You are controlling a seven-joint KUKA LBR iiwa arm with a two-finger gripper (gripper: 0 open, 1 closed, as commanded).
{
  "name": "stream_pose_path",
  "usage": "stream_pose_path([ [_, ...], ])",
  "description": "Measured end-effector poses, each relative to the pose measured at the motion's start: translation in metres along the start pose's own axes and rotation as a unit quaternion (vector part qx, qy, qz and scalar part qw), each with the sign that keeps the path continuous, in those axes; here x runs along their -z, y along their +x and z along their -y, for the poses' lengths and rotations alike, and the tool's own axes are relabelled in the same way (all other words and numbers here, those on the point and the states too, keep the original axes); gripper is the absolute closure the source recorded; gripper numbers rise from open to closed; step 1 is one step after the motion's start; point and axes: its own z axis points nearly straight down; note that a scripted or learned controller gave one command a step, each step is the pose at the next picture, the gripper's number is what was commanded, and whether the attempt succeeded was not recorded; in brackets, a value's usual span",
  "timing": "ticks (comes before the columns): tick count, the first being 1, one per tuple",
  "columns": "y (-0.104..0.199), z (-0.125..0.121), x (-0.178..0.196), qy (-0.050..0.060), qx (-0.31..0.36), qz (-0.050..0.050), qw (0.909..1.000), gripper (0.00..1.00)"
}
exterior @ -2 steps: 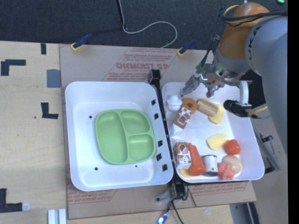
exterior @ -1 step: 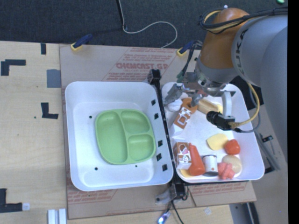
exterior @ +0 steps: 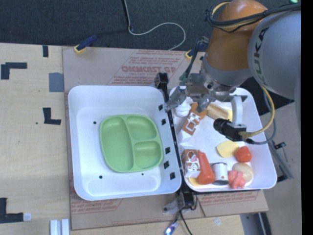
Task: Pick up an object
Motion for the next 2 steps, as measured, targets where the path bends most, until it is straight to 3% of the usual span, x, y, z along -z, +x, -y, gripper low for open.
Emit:
stream_pose_path([
  [1, 0.02, 0.058, 0.147, -0.005, -0.001, 0.0, 1.0, 0.0],
  [2, 0.101, 0.077, 0.087, 0.005, 0.001, 0.001, 1.0, 0.0],
])
